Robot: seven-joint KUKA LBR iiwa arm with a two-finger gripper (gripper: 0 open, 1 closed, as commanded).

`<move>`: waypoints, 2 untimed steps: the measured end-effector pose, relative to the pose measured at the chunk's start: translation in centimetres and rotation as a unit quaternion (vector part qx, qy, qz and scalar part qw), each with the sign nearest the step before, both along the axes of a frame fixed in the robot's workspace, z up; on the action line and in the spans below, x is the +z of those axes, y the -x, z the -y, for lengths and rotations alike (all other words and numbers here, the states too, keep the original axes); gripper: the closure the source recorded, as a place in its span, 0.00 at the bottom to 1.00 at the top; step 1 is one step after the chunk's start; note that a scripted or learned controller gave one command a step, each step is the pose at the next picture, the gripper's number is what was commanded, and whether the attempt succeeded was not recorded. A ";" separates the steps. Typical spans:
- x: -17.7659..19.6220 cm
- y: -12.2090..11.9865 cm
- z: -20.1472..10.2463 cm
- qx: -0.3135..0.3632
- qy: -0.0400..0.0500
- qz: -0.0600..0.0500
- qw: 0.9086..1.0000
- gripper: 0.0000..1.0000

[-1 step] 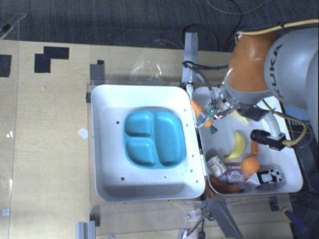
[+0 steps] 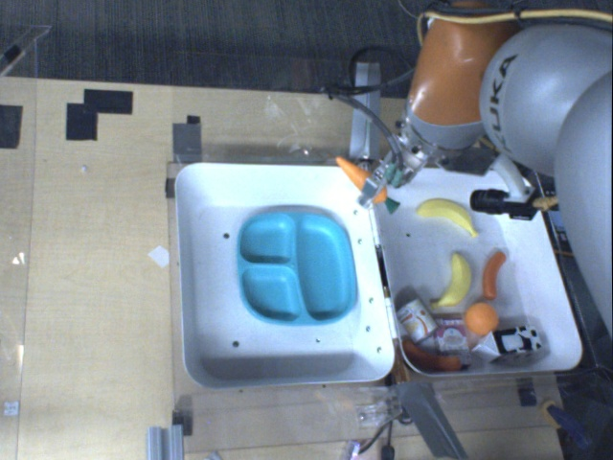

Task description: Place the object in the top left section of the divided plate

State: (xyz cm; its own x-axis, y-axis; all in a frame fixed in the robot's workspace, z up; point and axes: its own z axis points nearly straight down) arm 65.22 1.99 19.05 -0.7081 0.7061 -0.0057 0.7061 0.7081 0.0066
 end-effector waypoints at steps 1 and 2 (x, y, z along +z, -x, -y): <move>4.4 1.5 -7.3 0.141 0.000 0.001 0.990 1.00; 1.8 12.7 -11.3 0.058 0.000 -0.003 0.998 1.00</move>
